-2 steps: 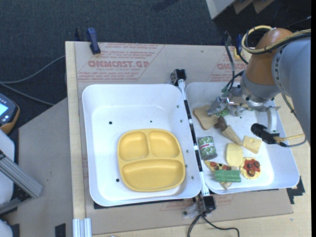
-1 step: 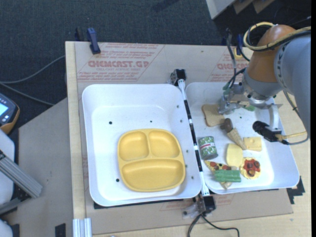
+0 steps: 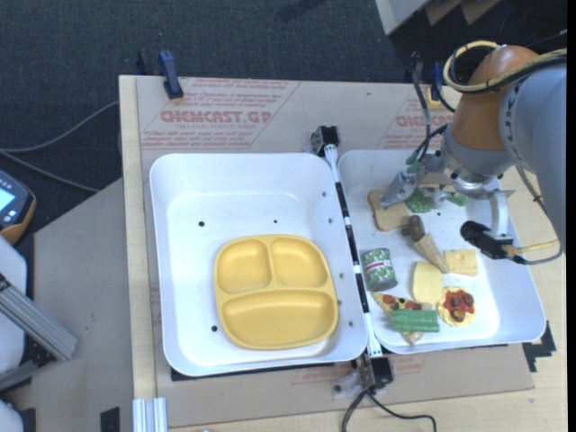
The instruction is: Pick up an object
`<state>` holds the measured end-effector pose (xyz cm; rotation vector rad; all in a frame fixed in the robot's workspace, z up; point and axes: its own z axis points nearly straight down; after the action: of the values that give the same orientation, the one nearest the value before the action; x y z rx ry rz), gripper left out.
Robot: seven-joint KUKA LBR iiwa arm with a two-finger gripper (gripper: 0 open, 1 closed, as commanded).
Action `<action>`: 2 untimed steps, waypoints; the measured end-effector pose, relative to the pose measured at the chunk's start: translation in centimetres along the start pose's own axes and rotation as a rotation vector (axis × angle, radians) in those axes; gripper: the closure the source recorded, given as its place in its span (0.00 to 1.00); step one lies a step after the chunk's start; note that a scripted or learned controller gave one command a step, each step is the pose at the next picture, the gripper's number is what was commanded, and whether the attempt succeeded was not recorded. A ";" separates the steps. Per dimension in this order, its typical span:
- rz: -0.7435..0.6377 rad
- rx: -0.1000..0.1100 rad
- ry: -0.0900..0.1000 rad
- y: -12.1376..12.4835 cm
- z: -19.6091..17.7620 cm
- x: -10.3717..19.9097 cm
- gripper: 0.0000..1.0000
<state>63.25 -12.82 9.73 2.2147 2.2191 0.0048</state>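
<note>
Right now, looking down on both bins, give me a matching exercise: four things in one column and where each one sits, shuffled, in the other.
Things:
1. yellow divided plate
2. green can
3. blue clamp
4. hand

Places:
A. far left corner of the bench
B. left bin
C. over the far end of the right bin
D. right bin, against the divider between the bins

Pairs: 1-B, 2-D, 3-A, 4-C

The grey arm with the orange band (image 3: 504,106) is cut off at the right edge and hides part of the right-hand shallow white bin (image 3: 531,309).
</note>
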 end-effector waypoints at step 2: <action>0.006 -0.007 -0.006 -5.1 -8.3 -3.5 0.00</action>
<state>58.10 -16.31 18.03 2.2149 2.2060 0.0066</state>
